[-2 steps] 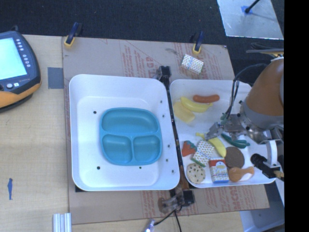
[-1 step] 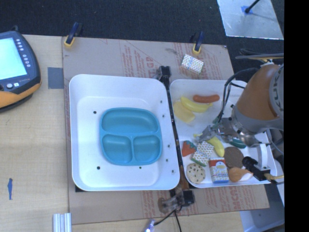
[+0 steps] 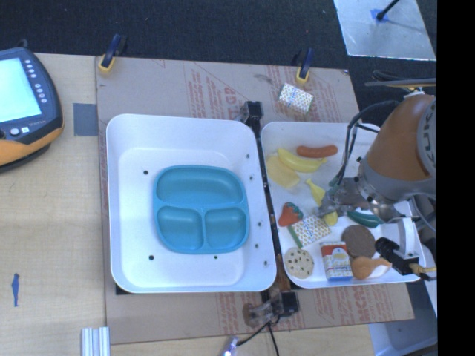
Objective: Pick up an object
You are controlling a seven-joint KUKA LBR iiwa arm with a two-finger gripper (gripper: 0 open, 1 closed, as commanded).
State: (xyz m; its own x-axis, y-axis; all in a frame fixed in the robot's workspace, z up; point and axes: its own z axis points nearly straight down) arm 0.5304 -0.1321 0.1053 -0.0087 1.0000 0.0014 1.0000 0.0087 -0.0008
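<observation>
Two white bins are seen side by side on the bench: the left bin (image 3: 126, 199) holds a blue divided plate (image 3: 201, 208), and the right bin (image 3: 276, 136) is crowded with toy foods, among them a hot dog (image 3: 317, 152), a banana (image 3: 299, 162), a cookie (image 3: 298, 260) and a small carton (image 3: 337, 262). The gripper (image 3: 332, 208) is lowered among these items, just beside a patterned block (image 3: 311, 230). A second patterned block (image 3: 295, 98) lies outside the bins on the cardboard.

Both white bins (image 3: 119, 199) look like smooth, faintly glossy plastic, and the blue divided tray (image 3: 200, 206) has a matt plastic finish. The bench (image 3: 52, 228) shows pale wood grain under a sheet of brown printed cardboard (image 3: 193, 87). The arm's orange band (image 3: 397, 143) is smooth and shiny, its gripper (image 3: 332, 206) dull grey metal.
</observation>
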